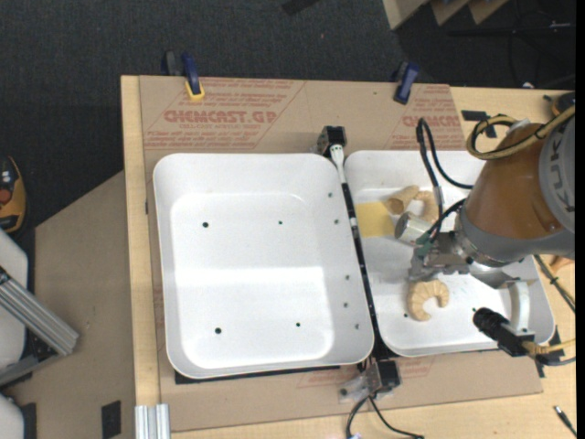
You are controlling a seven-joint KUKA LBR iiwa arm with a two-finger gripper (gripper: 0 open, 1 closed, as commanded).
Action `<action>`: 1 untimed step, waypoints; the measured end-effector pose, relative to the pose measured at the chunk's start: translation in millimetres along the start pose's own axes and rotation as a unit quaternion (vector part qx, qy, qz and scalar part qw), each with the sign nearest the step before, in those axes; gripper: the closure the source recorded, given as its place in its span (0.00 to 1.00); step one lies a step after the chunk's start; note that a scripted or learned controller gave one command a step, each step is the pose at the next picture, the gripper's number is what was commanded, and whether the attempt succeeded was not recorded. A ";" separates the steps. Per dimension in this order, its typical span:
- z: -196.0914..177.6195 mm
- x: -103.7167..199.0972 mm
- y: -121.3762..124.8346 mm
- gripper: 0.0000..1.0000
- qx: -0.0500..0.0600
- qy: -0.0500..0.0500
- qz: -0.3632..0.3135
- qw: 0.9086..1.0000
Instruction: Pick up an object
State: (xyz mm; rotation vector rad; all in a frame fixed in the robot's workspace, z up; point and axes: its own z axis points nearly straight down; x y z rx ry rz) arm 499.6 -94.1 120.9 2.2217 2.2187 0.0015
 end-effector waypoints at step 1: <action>-79.6 65.9 23.9 1.00 -0.004 0.001 -0.005 1.000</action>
